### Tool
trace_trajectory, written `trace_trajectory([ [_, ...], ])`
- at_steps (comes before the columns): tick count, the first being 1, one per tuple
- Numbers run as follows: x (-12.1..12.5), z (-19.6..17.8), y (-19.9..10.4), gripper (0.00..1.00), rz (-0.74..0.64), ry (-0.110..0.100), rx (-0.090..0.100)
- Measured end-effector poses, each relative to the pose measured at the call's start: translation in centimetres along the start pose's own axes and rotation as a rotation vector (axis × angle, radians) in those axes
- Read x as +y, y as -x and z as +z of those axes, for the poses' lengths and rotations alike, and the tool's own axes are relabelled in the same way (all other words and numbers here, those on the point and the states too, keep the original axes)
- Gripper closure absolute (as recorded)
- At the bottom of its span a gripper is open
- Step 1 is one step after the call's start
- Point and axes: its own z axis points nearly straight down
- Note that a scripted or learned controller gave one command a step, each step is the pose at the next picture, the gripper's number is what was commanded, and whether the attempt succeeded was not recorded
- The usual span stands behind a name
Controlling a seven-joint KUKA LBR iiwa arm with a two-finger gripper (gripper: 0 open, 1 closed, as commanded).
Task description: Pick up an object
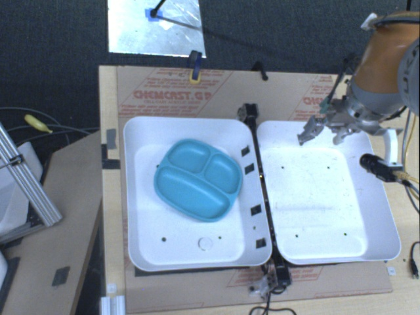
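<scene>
From my feed the arm [387, 58] comes in at the upper right, orange band above the grey wrist, with the claw [323, 131] hanging over the far right part of the right bin [367, 241]. I can make out two grey fingers [308, 134] spread apart from each other, one pointing down-left toward the bin's back edge, the other nearer the wrist. Nothing sits between them; the claw is gaping and carries nothing. Whether a fingertip touches the bin floor I cannot tell from this angle.

The one object I can see to pick is a blue divided plate [198, 179], with three compartments, lying flat in the middle of the left bin [141, 241]. It is well apart from the claw, on the other side of the divider where the two bins meet. Both bins rest on the bench [170, 90], which is covered with printed brown board.
</scene>
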Motion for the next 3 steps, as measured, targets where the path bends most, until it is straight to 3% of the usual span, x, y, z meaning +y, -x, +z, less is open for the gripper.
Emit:
trace_trajectory([
  [1, -5.7, 13.8, 5.7, 0.00, 0.009, -0.007, 0.000],
  [2, -4.3, 2.4, -8.6, 0.00, -0.015, 0.012, 0.006],
  [3, -4.6, 2.0, -7.5, 1.00, -0.001, 0.003, 0.000],
])
